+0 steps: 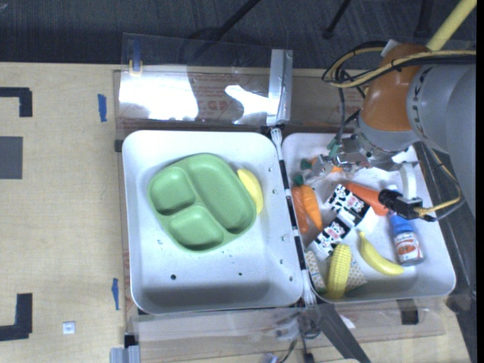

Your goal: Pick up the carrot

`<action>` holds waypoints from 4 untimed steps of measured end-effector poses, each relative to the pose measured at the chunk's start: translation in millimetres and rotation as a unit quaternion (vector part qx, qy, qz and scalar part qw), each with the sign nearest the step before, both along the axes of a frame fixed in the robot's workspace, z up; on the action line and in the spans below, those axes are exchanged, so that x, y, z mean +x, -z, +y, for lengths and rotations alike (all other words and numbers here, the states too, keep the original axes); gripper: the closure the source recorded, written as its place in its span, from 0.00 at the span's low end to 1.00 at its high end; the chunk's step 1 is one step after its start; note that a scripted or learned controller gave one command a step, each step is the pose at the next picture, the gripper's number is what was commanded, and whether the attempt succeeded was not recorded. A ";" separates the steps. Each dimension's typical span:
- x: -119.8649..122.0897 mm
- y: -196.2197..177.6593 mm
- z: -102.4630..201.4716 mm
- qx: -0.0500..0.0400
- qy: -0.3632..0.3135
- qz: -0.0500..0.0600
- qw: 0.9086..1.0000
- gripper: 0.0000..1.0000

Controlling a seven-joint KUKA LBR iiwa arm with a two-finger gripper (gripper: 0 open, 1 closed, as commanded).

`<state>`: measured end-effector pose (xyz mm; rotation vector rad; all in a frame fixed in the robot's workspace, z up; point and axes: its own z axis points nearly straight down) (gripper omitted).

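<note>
The carrot [306,207], orange with a green top, lies along the left wall of the right bin [442,267]. My gripper [336,159] hangs over the far part of that bin, under the orange wrist band. It is up and to the right of the carrot's green end, and I see nothing held in it.
A black-and-white patterned toy [342,212], an orange stick-like piece [364,195], a corn cob [338,267], a banana [378,257] and a small bottle [406,242] crowd the right bin. The left bin [144,271] holds a green divided plate [200,200] and a yellow item [252,188].
</note>
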<state>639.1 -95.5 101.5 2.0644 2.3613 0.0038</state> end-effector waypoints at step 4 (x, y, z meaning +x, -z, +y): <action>21.5 -83.5 61.4 0.000 -0.086 0.001 0.996 1.00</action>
